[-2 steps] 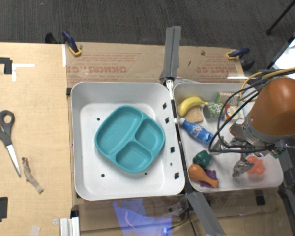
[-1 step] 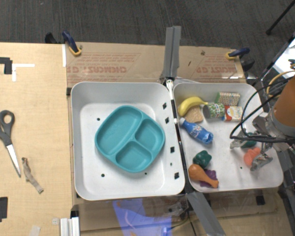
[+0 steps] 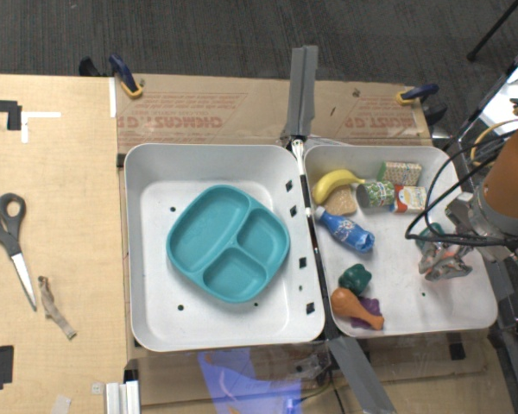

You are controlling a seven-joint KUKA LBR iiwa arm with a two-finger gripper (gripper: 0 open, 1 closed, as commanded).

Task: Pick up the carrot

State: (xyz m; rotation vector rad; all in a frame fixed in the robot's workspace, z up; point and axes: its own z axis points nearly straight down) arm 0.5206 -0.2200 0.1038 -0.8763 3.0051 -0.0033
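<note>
We find the carrot point(image 3: 356, 308) lying at the front edge of the right bin point(image 3: 475, 304), orange and stubby, its tip touching a purple thing point(image 3: 370, 305) tucked behind it. Just above sits a dark green vegetable point(image 3: 355, 277), and beyond that a blue bottle point(image 3: 345, 230) lying slantwise, then the banana point(image 3: 337, 182) up by the divider. Out to the right, well apart from the carrot, the pincer point(image 3: 445, 261) hangs over the bin floor; cables and blur muddle it, and we cannot tell how far it is parted or whether anything sits in it. In the left bin point(image 3: 147, 231) rests the teal divided plate point(image 3: 229, 243). Our worry from here: the carrot hugs the bin's front wall and its neighbours, so we reckon a descent could clip the wall, snag the purple piece, or nudge the carrot rolling away.
</note>
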